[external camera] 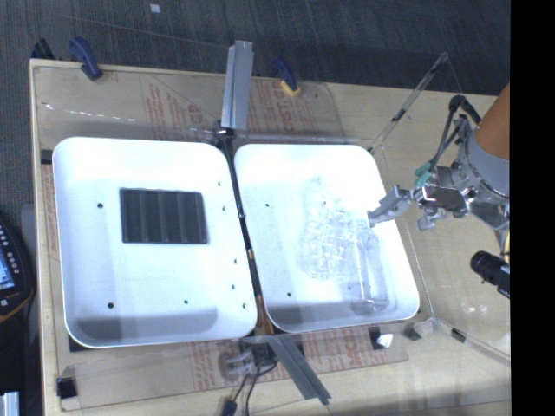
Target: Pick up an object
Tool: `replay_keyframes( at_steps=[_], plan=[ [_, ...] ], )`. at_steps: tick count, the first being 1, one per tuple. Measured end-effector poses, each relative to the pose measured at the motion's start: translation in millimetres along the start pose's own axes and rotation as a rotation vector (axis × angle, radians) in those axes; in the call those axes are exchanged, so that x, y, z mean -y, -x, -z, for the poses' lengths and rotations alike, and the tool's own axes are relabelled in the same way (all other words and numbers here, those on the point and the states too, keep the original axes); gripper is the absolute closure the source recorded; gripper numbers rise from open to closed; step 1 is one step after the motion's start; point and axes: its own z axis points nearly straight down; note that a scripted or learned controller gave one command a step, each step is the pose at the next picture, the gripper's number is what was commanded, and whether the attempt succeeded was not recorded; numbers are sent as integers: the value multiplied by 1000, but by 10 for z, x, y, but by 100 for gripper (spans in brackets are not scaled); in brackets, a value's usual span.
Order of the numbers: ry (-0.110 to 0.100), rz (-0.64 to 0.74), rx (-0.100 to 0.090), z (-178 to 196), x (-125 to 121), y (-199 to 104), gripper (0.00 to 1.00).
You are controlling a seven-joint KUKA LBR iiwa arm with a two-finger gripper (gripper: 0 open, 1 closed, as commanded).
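The gripper hangs over the right bin's edge near faint, perhaps clear plastic objects.

A robotics lab test bench, seen from above.
Two shallow white bins sit side by side on a wooden bench held by blue clamps, with metal brackets, loose cables and a grey arm at the right, above dark carpet.

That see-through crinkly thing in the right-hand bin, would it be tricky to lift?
Probably. The clear crinkled plastic looks thin and light, so it may crumple or slip when squeezed. Being transparent against the white bin, its edges look hard to judge.
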Motion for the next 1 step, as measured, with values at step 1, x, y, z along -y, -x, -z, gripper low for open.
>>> replay_keyframes(
  at_steps=[1],
  plan=[
    [-1, 74, -1, -118, -7, -27, 0]
  ],
)
